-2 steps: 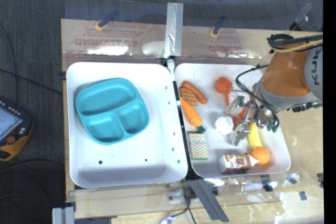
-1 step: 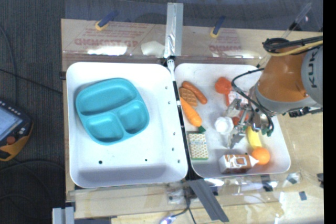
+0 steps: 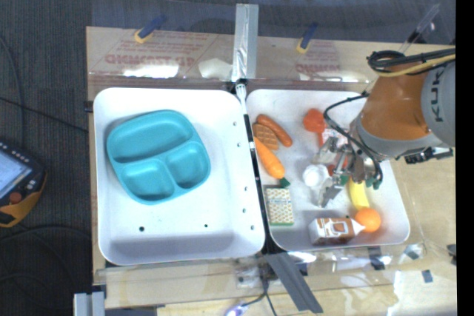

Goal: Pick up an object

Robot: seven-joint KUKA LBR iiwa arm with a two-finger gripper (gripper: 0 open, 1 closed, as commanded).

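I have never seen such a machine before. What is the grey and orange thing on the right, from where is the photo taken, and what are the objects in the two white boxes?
The grey and orange thing is a robot arm; its end effector is the grasping part, now low inside the right bin. One camera, fixed above the bench, looks down at a slant. The left bin holds a blue divided plate. The right bin holds toy food: a bread roll, a carrot, a red piece, a white ball, a banana, an orange, a small carton and a green packet. I cannot tell whether anything is held.
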